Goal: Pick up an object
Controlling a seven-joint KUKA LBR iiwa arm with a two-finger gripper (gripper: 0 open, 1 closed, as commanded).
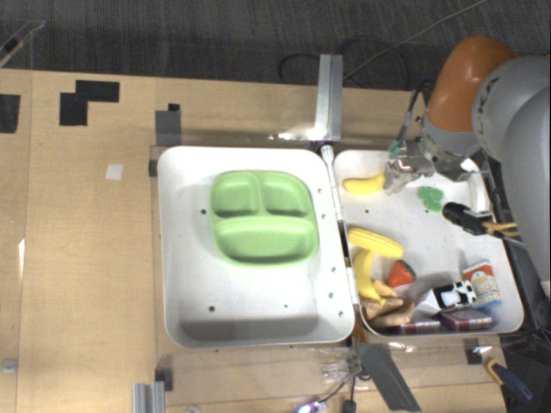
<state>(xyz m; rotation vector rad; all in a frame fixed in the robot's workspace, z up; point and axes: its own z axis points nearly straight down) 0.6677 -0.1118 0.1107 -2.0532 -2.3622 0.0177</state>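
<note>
Two bins sit side by side on the bench (86, 256). The left bin (185, 308) holds a divided tray (261, 215) near its middle. The right bin (508, 312) holds a banana (362, 184) at its far left corner, with the gripper (399, 172) just beside it. A cluster of toy food (379, 269) and a small carton (479, 282) lie along its near edge.

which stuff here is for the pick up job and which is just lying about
For the job:
- pincer, at the right bin's far edge
- small yellow piece beside it
- green piece
- banana

Lying about:
- green divided plate in the left bin
- black cable beyond the bench
</note>
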